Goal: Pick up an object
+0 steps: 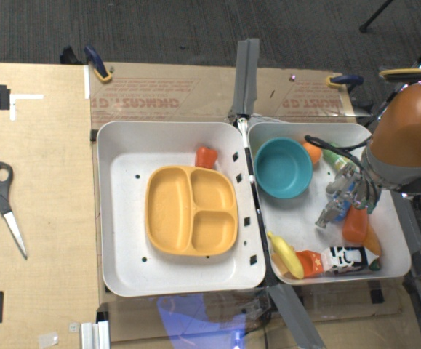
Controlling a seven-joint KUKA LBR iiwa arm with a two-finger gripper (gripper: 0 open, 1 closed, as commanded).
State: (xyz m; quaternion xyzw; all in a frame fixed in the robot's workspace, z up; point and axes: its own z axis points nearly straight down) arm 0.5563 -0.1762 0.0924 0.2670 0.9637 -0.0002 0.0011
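Near edge of right bin point(395, 217): yellow banana point(286, 257), orange-red item point(311, 263), black/white item point(348, 256) in a row. Just above, gripper point(331, 214) low in the bin beside orange block point(355, 226); can't tell if it's open or has hold of anything. Farther: teal bowl point(283, 167), orange ball point(313, 151). Left bin point(115, 217): yellow divided plate point(191, 211), red cup point(206, 157) at far side.

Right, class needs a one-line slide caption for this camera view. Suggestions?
KUKA gripper reaches into the right bin beside a teal bowl; a yellow divided plate fills the left bin.
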